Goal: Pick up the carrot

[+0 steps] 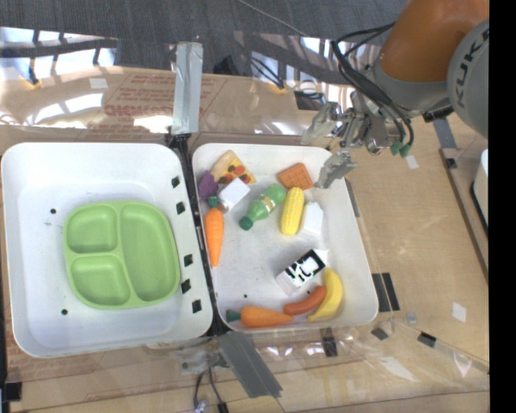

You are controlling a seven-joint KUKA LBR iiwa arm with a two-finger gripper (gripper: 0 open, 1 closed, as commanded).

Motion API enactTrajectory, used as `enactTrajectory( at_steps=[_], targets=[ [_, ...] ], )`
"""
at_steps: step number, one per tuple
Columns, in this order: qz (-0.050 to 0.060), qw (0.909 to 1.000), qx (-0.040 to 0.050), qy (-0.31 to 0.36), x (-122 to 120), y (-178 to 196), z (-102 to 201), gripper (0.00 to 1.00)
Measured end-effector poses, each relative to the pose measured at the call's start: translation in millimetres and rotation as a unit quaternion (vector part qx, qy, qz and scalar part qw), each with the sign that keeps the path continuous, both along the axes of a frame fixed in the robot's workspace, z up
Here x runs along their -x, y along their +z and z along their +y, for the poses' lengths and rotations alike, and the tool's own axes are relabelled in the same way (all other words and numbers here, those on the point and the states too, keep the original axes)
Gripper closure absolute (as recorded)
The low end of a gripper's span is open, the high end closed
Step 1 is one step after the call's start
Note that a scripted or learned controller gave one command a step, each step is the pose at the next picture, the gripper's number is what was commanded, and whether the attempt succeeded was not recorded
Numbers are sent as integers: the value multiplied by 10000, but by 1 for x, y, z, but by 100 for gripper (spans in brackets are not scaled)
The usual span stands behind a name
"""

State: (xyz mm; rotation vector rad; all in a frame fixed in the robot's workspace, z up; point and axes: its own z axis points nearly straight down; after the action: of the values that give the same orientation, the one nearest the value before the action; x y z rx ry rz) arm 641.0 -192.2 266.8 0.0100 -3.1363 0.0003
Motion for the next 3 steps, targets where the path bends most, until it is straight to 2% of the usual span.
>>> enactTrajectory(
  at_steps=[1,2,3],
  targets=[
    [-70,10000,-2,27,43,-149,35,0],
    [-26,9999,-4,98,1,-177,85,0],
    [-26,9999,2,-143,75,-117,71,0]
  ],
)
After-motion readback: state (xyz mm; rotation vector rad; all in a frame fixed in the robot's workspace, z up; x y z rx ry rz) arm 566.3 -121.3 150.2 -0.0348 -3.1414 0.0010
